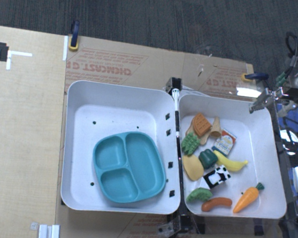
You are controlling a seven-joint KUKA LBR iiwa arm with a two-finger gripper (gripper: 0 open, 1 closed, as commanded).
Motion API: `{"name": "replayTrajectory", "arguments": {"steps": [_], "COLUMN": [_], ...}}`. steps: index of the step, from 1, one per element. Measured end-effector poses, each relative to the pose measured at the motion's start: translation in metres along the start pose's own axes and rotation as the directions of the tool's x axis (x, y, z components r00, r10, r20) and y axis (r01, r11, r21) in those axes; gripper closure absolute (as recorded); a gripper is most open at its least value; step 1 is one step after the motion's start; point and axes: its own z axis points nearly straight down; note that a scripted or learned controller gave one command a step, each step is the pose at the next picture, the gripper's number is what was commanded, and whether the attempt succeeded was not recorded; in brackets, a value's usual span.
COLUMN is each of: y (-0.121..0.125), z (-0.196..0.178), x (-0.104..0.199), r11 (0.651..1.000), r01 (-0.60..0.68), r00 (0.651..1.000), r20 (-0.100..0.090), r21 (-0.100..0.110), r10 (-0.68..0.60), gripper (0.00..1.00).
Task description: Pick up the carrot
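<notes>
Meanwhile, carrot (pixel 247 198) lies in right bin (pixel 274 152), untouched.

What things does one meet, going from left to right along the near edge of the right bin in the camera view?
Broccoli → sausage → carrot, its green top pointing up-right toward the bin's right wall.

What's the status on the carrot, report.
End effector above right bin's far corner. Carrot lying near front right, untouched. Sausage close beside it.
</notes>
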Motion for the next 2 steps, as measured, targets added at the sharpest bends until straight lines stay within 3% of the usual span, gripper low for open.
{"name": "replayTrajectory", "arguments": {"steps": [1,2], "y": [-0.046,-0.111], "z": [-0.014,-0.011], "x": [-0.035,-0.034], "r11": [0.99,0.928], "r01": [0.139,0.373], "r00": [0.99,0.928], "r20": [0.002,0.002], "r21": [-0.005,-0.004], "r10": [-0.139,-0.373], "gripper": [0.0,0.0]}}
